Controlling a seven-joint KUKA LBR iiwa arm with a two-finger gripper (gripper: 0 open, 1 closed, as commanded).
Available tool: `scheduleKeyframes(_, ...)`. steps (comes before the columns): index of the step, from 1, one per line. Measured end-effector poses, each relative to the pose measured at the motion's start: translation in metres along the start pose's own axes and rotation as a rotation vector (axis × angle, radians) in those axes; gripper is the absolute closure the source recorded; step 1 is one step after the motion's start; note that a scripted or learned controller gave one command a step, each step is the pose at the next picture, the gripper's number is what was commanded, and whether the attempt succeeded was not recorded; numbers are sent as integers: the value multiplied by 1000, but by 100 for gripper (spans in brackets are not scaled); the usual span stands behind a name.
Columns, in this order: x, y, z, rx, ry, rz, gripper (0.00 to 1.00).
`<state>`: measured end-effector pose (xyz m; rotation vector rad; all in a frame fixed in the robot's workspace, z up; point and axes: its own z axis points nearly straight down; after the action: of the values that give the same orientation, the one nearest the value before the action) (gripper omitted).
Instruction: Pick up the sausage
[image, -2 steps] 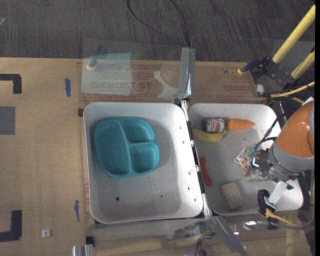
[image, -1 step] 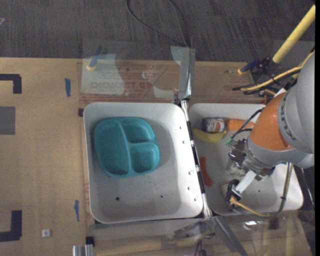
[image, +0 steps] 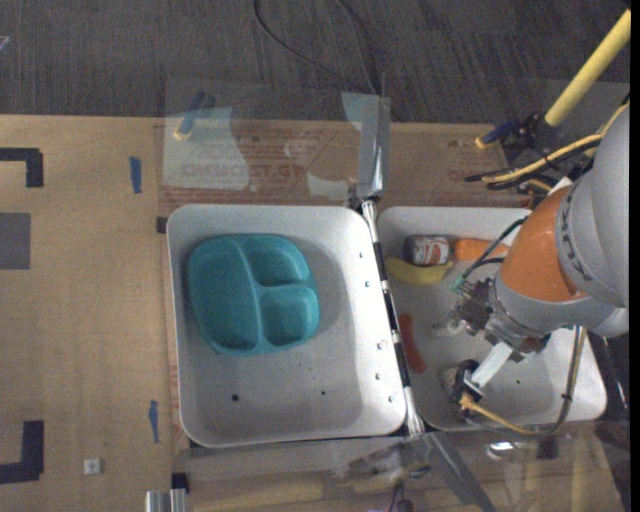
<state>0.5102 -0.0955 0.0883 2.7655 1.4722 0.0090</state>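
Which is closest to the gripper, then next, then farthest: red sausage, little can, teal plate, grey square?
1. The red sausage and little can, both in the right bin near the gripper: too close to call.
2. The teal plate, in the left bin.
3. The grey square, at the bench's far left.

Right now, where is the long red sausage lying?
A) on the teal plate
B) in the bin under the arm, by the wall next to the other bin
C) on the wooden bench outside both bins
B: the sausage lies on the floor of the bin under the arm, close along the wall that adjoins the other bin, where the teal plate sits apart from it.
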Motion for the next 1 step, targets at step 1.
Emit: scheduleKeyframes(1,33,50,1,5,-1,162,0)
